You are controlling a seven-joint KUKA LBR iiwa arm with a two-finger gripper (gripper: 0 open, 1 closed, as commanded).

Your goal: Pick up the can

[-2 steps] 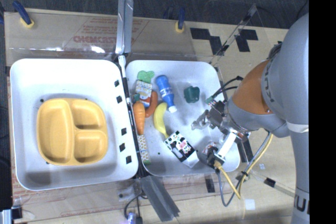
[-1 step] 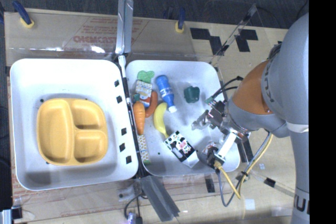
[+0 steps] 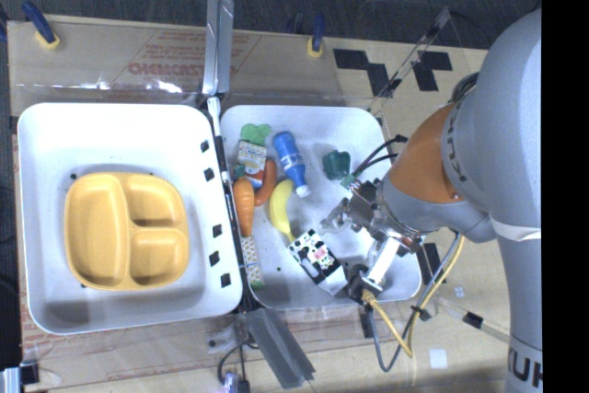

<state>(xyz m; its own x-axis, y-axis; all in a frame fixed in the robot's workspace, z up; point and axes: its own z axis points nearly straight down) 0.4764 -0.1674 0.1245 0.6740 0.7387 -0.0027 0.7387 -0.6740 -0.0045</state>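
The can (image 3: 250, 154), small with a green and orange label, lies near the far left corner of the right bin (image 3: 317, 120). It sits between a green item (image 3: 259, 134) and a blue bottle (image 3: 290, 163). My gripper (image 3: 348, 213) hangs low over the right half of the same bin, well to the right of the can and apart from it. It is just below a teal object (image 3: 337, 164), and nothing shows between its fingers.
A carrot (image 3: 244, 205), a banana (image 3: 279, 210) and a black-and-white patterned box (image 3: 313, 253) lie in the right bin between gripper and can. The left bin (image 3: 37, 133) holds a yellow divided plate (image 3: 126, 229). A metal divider (image 3: 218, 46) stands between the bins.
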